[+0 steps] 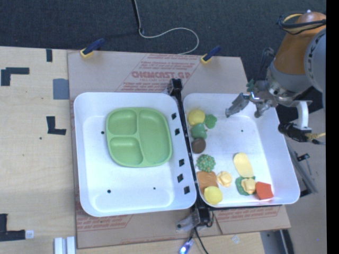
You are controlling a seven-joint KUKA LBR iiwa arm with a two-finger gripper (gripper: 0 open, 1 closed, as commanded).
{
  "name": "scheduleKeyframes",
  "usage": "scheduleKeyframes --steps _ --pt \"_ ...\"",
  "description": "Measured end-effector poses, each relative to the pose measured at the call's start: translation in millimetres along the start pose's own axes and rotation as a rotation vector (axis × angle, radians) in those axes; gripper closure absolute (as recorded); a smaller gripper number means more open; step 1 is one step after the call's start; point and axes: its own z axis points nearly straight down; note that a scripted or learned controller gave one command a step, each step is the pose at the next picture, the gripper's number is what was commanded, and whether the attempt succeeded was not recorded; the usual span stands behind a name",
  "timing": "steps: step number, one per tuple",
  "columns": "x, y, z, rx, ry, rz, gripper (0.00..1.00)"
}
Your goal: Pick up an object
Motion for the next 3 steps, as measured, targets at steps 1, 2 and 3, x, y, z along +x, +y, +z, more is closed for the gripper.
scheduleKeyframes --steps 1,2,3 --pt "0.5 0.1 -10.0 0.000 0.000 -0.001 1.00" --pt "85.5 33.7 -150.2 -0.017 -0.001 -0.010 1.00" --pt "130.6 -43.3 -132.7 0.004 0.002 -0.004 1.00"
